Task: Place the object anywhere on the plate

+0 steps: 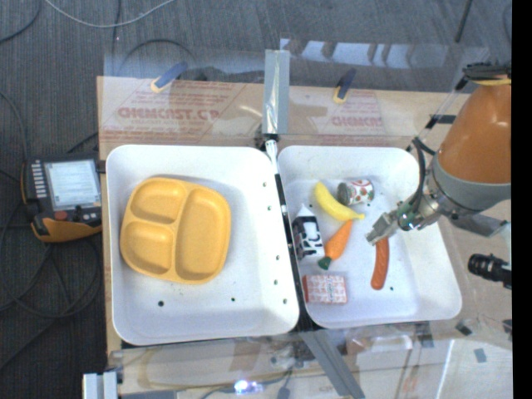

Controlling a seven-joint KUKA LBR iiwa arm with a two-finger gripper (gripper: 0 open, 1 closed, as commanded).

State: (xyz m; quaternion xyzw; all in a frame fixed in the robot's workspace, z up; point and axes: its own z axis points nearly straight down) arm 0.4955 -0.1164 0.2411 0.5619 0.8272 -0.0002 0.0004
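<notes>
On the surface, the empty yellow three-compartment plastic plate [175,229] waits in the left white bin [199,322], while at three o'clock the gripper [380,230] hovers over the orange-red sausage-shaped toy [380,264], fingers' opening impossible to tell, seemingly lining up a pick.

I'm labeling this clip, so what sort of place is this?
Probably a robotics lab test bench: two white bins on a taped board, toy food like a banana and carrot, and loose cables on carpet.
</notes>
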